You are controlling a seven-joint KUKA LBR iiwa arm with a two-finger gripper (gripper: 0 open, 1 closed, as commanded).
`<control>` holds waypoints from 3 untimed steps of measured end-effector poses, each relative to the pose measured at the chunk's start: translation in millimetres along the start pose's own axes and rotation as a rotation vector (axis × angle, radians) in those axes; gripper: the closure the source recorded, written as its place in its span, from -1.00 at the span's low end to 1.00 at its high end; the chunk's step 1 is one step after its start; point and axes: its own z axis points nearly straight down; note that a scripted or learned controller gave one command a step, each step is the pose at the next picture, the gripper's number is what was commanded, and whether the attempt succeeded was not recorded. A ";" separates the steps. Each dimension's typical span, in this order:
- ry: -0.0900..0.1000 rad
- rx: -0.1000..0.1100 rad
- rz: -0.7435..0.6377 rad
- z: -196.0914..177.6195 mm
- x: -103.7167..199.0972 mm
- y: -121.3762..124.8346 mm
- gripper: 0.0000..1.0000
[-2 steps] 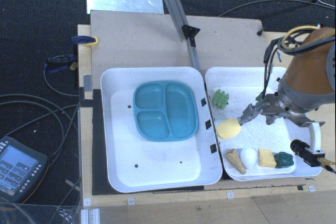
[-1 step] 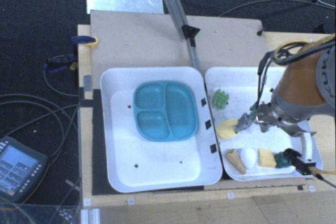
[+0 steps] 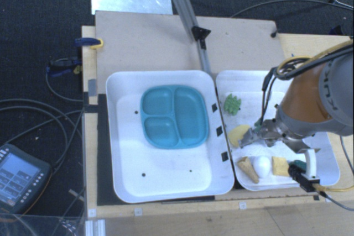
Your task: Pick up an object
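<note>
Two white bins sit on the surface [image 3: 166,41]: we see the left bin [image 3: 127,174] holding a blue divided plate [image 3: 174,117], the right bin [image 3: 332,171] gathering small graspable pieces. The tool [image 3: 251,138] hovers touching a yellow piece [image 3: 239,133], near a white egg [image 3: 261,165]; its opening we cannot tell.

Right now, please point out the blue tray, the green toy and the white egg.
blue tray [image 3: 194,98]: camera view, on its right compartment.
green toy [image 3: 232,103]: camera view, on its middle.
white egg [image 3: 261,166]: camera view, on its top.
</note>
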 end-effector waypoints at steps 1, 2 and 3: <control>-0.001 -0.007 0.000 -13.6 -0.3 2.0 1.00; -0.003 -0.013 -0.006 -77.8 -0.1 4.3 1.00; -0.002 -0.011 -0.006 -121.5 1.5 5.1 1.00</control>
